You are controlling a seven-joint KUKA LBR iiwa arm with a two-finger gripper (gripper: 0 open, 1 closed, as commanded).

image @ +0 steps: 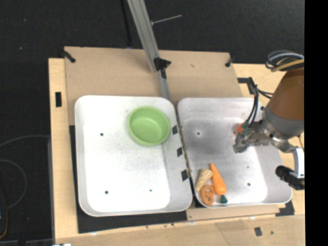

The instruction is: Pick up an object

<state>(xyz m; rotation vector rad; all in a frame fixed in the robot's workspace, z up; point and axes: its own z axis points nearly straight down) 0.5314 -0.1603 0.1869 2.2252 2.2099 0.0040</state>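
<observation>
A green bowl point(149, 125) sits upright near the back of the left bin point(92, 152). At the front left of the right bin point(205, 122) lie an orange carrot point(218, 180), a pale beige piece point(203, 178) and a small orange ring-shaped item point(207, 193), bunched together. My gripper point(241, 143) hangs low over the right side of the right bin, behind and to the right of the carrot cluster and apart from it. I see nothing held under it.
A slanted metal pole point(145, 32) rises from the bench behind the seam between the bins. The bins rest on a brown board point(113, 70). Cables point(253, 94) run along the arm at the right.
</observation>
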